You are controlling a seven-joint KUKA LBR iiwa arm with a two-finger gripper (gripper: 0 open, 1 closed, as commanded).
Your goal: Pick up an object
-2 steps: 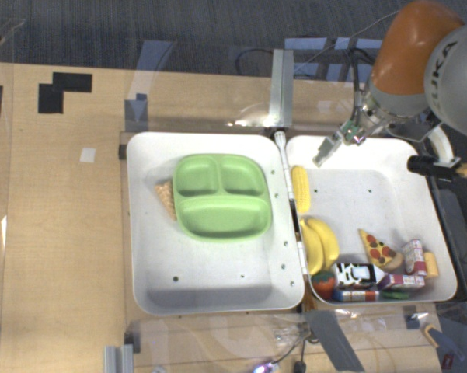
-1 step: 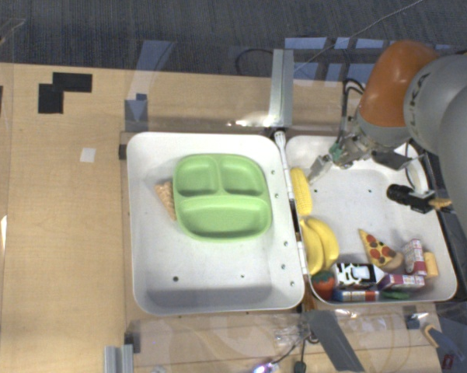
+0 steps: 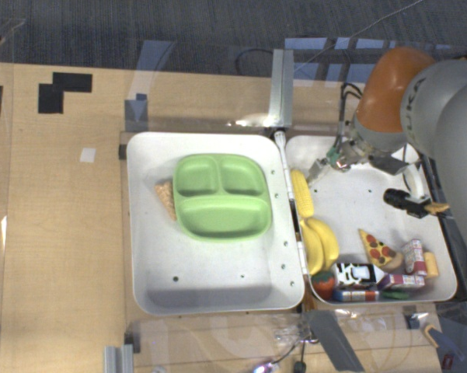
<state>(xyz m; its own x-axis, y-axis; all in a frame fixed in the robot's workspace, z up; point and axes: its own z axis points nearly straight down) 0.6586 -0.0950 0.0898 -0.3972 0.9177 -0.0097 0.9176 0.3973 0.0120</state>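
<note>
Bananas (image 3: 320,243) lie against the right bin's (image 3: 357,200) left wall, below and left of the tool (image 3: 336,158); whether the tool is wide or narrow cannot be told.

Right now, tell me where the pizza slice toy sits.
The pizza slice toy lies in the right bin, toward its near right corner, right of the bananas and just above the cluster of small items along the front edge.

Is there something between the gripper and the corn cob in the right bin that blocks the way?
Nothing visible does. The gripper hangs at the far end of the right bin, beside the corn cob along the left wall. Only bare bin floor lies between them; the bananas lie nearer the camera.
</note>
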